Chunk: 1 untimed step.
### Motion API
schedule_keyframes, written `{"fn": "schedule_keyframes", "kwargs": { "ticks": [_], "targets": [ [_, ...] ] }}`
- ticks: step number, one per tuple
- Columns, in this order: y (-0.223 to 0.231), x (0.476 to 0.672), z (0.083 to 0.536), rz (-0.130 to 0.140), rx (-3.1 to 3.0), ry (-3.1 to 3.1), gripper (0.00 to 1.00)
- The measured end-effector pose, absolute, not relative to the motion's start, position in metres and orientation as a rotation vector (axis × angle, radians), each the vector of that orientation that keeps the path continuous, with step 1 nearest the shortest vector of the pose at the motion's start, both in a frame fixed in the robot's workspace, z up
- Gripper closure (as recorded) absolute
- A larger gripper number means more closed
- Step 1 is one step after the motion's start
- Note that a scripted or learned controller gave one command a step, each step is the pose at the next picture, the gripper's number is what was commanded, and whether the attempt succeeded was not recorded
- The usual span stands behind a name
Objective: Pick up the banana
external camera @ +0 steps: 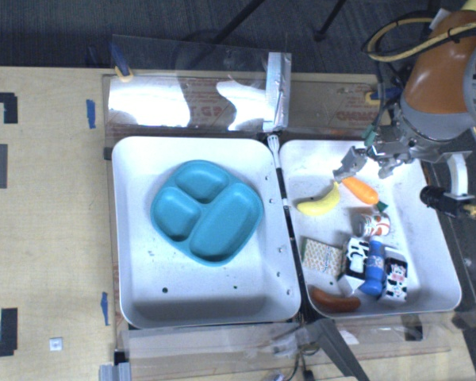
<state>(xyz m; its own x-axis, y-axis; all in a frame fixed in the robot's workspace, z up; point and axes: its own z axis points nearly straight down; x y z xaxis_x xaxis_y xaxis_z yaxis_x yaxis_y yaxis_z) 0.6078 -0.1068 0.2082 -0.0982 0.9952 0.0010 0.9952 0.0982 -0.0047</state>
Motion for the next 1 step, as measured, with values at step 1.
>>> {"fn": "schedule_keyframes", "kwargs": {
  "ticks": [1],
  "targets": [
    [-0.0493, 0.5654, 0.1815, 0.005, -1.998, -2.418, 0.0]
  ]
}}
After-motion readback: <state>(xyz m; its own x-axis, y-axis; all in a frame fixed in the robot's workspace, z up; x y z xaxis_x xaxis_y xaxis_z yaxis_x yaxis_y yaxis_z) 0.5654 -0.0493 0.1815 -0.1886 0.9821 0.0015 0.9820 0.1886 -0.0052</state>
